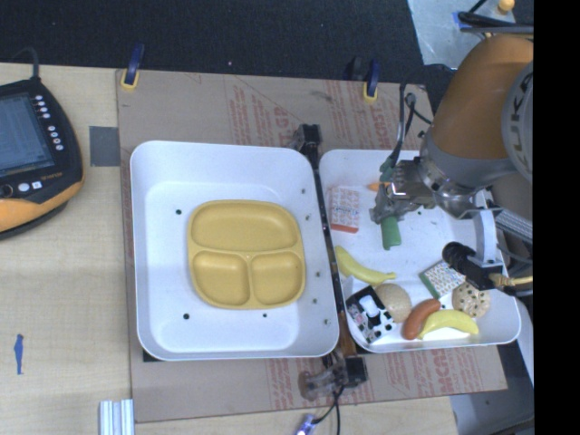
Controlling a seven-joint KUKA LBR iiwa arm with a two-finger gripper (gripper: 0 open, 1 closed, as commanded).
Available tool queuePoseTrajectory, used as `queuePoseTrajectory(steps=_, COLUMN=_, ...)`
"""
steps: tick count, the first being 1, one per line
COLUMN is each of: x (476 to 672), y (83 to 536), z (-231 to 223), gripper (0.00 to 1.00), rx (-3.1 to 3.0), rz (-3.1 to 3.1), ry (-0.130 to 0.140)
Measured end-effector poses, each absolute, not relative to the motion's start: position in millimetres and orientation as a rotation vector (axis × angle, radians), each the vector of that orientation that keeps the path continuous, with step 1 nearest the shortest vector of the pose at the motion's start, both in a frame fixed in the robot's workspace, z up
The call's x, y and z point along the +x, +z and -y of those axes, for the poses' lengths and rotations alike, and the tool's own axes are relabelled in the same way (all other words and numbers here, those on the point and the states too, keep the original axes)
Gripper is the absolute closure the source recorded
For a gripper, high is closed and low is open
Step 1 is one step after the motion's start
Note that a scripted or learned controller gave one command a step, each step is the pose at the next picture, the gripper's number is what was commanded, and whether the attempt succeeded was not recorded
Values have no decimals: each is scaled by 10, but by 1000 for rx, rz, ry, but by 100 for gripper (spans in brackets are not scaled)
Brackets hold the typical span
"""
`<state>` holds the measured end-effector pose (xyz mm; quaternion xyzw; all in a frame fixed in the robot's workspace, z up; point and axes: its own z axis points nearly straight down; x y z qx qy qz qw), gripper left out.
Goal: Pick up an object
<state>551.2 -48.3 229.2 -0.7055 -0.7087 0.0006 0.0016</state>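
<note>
Green object (391,234) partly hidden beneath jaws (391,208), right bin (355,166).

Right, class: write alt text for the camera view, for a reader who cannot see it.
A grey and orange robot arm reaches from the right, its gripper over a green object in the right bin, which also holds toy foods. The left bin holds a yellow divided tray.

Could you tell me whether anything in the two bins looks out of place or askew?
Nothing looks spilled or damaged. The yellow divided plate lies flat in the left bin. The right bin holds a loose jumble: banana, sausage, cookie.
</note>
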Motion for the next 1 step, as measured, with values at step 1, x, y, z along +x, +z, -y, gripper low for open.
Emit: queuePoseTrajectory(steps=1, x=5703, y=2234, z=-45, gripper=100, rx=-2214, rz=2226, ry=4)
